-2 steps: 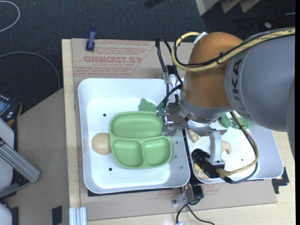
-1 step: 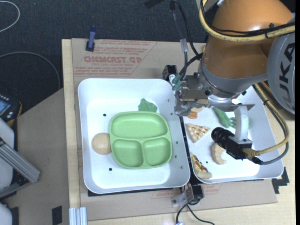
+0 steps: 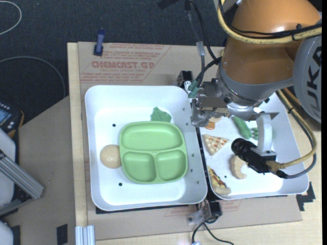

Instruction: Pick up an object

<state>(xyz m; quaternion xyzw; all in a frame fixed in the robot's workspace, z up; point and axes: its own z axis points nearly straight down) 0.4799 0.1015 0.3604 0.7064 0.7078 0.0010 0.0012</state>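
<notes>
Since the arm hangs low over the right bin, I log this moment as follows.

Step in hand: I judge this the approach to a pick. The arm's wrist sits over the upper-left part of the right bin point(image 3: 299, 152), and nothing shows as lifted.

Gripper: the gripper point(image 3: 209, 117) is mostly hidden beneath the wrist housing. I cannot tell how it stands, nor whether it has hold of anything.

Nearest candidate: an orange-red scrap point(image 3: 212, 121) shows just under the gripper, by the bin's left wall. It is too far hidden for me to name.

Other candidates, right bin: 1 pizza slice point(image 3: 215, 143), a flat triangle, pale with red spots, just below the gripper. 1 green pod-like piece point(image 3: 244, 127) to its right. 1 tan curved piece point(image 3: 237, 167) further down. 1 brown and yellow item point(image 3: 216, 181) near the lower-left corner.

Left bin point(image 3: 97, 116): 1 green 3-compartment tray point(image 3: 152, 151) in the middle, 1 round tan bun point(image 3: 110, 156) touching its left edge, 1 green leaf piece point(image 3: 161, 115) just above it.

Next move, my judgement: a straight descent onto the item beneath, then a close and lift. The bin wall stands very near, so I would watch for a finger catching on it.

Handling, my judgement: the pizza slice lies flat, offering little edge to pinch.
</notes>
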